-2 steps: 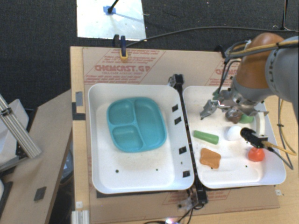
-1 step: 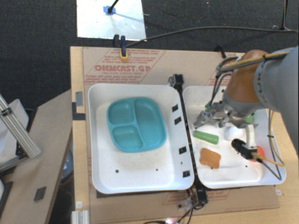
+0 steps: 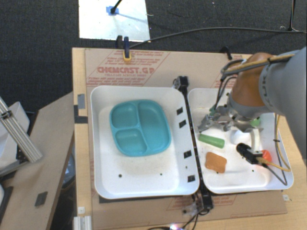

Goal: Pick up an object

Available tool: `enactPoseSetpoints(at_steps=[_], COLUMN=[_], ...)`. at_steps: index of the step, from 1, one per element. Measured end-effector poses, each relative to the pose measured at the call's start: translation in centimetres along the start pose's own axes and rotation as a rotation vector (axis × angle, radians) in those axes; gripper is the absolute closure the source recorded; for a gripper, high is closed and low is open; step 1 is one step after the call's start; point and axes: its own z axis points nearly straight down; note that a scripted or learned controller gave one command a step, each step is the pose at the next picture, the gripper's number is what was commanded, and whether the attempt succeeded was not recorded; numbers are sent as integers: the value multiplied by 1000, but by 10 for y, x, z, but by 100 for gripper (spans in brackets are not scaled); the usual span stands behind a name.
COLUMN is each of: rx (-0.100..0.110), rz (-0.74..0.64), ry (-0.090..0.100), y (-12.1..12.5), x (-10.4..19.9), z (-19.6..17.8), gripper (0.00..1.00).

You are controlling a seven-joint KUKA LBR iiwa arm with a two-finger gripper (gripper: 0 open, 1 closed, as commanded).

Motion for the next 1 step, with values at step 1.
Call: enactPoseSetpoints(at_steps=[1], rx=[-3], rz=[1], ry=[0], y=[1], x=[0], z=[-11], gripper=[100])
